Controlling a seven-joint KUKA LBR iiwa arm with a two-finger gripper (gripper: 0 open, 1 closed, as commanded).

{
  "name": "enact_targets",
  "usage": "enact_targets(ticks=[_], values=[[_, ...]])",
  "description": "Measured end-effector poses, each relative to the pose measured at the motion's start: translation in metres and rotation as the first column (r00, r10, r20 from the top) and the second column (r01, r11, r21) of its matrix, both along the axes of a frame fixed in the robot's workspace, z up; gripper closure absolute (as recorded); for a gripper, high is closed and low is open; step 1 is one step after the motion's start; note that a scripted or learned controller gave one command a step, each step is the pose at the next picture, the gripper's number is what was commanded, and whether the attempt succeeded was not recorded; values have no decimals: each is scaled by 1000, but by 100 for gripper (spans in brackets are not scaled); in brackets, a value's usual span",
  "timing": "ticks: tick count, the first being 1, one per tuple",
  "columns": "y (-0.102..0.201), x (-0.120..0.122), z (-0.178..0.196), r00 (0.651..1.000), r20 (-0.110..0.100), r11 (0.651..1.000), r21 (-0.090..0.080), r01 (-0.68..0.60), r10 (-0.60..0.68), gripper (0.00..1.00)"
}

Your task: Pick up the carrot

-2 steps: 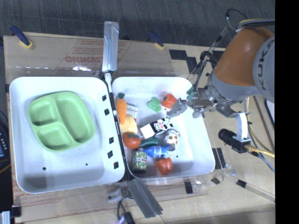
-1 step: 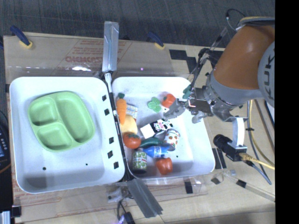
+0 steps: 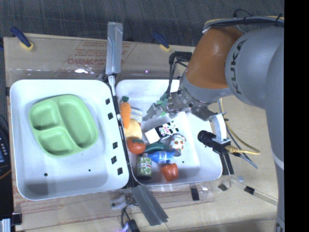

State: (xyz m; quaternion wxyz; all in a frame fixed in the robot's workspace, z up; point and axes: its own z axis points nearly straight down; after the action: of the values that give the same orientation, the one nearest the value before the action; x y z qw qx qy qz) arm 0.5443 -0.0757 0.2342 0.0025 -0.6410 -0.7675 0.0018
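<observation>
Overhead slanted view of the table [image 3: 270, 197] with two white bins. Taking the carrot [image 3: 125, 113] as landmark: nearest the camera, below the carrot, a heap of small items fills the lower left of the right bin [image 3: 212, 166]: a patterned can [image 3: 144, 166], a red pepper-like piece [image 3: 169, 171], a blue item [image 3: 161, 156], and a tomato [image 3: 135, 145] just under a yellow piece [image 3: 133, 128] that touches the carrot's lower end. The carrot itself lies lengthwise against the right bin's left wall, green top pointing away from the camera, orange body uncovered from above. To its right, near but apart from it, hangs the hand [image 3: 163, 108], above a white card with dark marks [image 3: 165, 130]; whether the hand is wide or narrow cannot be told at this resolution, and nothing is seen held in it. Left of the carrot, beyond the dividing wall, the left bin [image 3: 29, 178] carries a green divided tray [image 3: 63, 123]. Judged step: approach. A sound grasp would shift the hand leftward over the carrot's middle, closing across its short axis, with clearance from the bin wall and the yellow piece.
</observation>
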Motion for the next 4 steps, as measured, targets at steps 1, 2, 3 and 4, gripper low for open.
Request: enact_targets(ticks=[1,2,3,4], values=[[40,13,-43,940,2,940,1,-340,340,0],[34,21,-42,931,7,931,-1,-365,365,0],[30,39,-42,930,6,930,-1,-367,367,0],[40,72,-42,866,7,866,-2,-501,501,0]])
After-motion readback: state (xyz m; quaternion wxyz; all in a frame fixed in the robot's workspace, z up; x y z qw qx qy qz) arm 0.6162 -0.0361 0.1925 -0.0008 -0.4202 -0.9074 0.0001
